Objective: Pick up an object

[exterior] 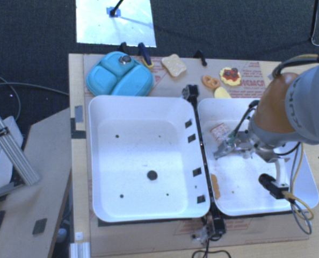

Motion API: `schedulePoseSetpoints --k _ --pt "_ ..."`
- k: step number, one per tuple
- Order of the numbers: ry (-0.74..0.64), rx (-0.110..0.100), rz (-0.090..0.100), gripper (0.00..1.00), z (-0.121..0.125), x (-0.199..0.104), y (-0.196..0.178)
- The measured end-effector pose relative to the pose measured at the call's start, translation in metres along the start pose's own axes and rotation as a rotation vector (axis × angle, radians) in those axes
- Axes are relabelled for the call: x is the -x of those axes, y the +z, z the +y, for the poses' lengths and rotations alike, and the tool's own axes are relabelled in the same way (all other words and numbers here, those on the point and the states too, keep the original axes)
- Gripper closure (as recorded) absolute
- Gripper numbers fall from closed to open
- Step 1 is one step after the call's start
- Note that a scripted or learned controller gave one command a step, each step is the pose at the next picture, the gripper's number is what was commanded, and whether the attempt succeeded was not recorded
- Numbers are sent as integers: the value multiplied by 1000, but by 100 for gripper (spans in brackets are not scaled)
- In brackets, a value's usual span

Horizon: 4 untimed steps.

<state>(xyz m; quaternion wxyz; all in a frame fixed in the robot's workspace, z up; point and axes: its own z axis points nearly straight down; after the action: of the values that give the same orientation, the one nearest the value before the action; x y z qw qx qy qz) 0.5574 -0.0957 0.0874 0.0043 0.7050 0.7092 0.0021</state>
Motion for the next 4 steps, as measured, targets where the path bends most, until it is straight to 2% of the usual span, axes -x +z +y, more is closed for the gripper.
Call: schedulePoseSetpoints --k 1,2,3,4 --pt "4 6 -3 100 0 2 -12" --pt "6 6 4 100 -38 44 -2" --pt "-7 0 6 100 -56 -54 -103" --pt "0 -2 2 100 1 -40 -98"
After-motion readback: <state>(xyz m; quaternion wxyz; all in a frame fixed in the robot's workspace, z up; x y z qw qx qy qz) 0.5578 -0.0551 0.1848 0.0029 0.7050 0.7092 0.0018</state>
